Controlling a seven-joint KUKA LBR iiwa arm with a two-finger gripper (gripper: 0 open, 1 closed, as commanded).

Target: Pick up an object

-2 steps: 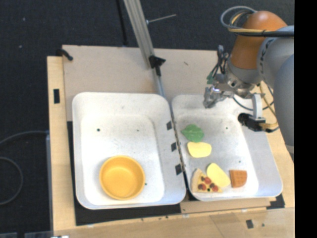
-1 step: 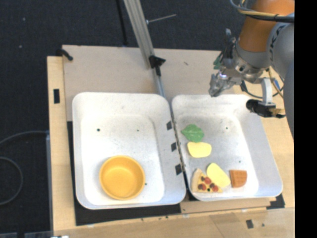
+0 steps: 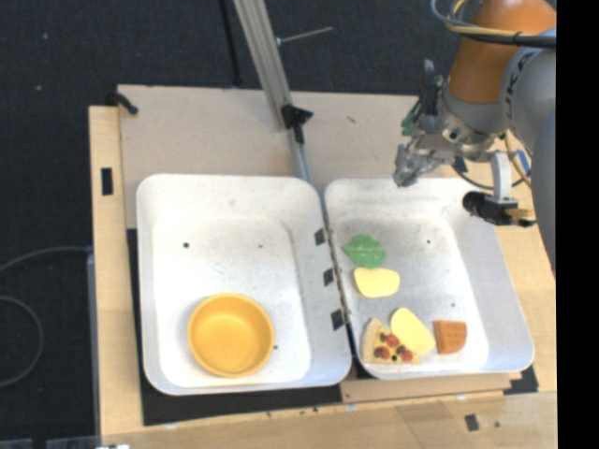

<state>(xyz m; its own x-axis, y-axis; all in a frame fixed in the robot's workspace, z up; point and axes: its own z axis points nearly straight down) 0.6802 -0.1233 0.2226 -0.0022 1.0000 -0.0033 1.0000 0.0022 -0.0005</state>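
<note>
My gripper (image 3: 408, 172) hangs over the far rim of the right bin (image 3: 487, 251); I cannot tell its state. The green leaf (image 3: 363, 250), two yellow pieces, pizza slice and orange block lie in that bin.

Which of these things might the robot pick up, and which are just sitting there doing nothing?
Could be picked up: green leaf, pale yellow piece, yellow wedge, pizza slice, orange block, yellow bowl. The gripper does the picking.

Just there: left bin, right bin, metal pole.
</note>
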